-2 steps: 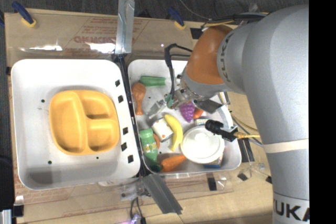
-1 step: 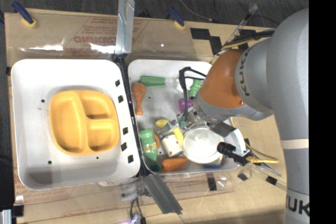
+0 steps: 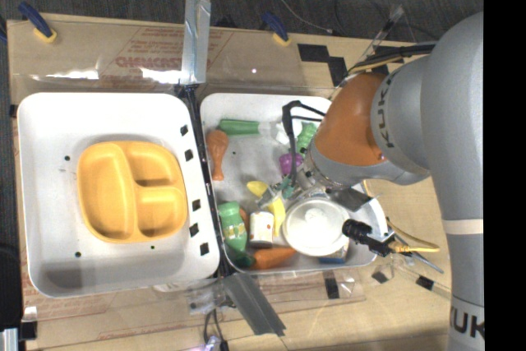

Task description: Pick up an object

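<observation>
- The gripper (image 3: pixel 293 178) hangs low over the right bin (image 3: pixel 255 104), centre-right of the frame. The wrist hides it, so I cannot tell whether it is wide or narrow.
- Just beside it lies a purple toy (image 3: pixel 288 163), probably light, hard and slick plastic, best taken across its narrow body.
- The bin floor is smooth and crowded; a yellow piece (image 3: pixel 257 187) and a white bowl (image 3: pixel 315 228) leave little room.

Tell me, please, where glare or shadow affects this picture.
In the camera view, glare streaks the clear plastic sheet above the left bin; a grey shadow lies in that bin's lower-left corner; the yellow divided tray is evenly lit.
</observation>
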Controlling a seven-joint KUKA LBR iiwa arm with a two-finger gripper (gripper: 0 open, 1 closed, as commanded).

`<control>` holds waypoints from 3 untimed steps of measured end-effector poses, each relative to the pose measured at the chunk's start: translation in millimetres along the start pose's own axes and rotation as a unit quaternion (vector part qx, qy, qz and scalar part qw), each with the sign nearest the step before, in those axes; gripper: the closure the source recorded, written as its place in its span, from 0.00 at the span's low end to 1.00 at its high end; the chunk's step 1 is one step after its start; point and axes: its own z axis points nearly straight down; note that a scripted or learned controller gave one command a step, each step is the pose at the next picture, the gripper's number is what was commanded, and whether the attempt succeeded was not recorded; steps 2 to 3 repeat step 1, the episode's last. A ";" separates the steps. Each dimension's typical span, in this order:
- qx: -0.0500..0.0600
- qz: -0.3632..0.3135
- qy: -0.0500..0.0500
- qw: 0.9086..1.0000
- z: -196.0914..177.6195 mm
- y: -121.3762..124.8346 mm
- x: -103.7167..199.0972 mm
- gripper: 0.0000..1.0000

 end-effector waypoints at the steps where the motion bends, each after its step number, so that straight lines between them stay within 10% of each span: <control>1: -0.004 -0.087 -0.004 0.996 -142.4 26.1 -25.4 1.00; 3: -0.004 -0.087 -0.004 0.996 -142.4 26.1 -25.4 1.00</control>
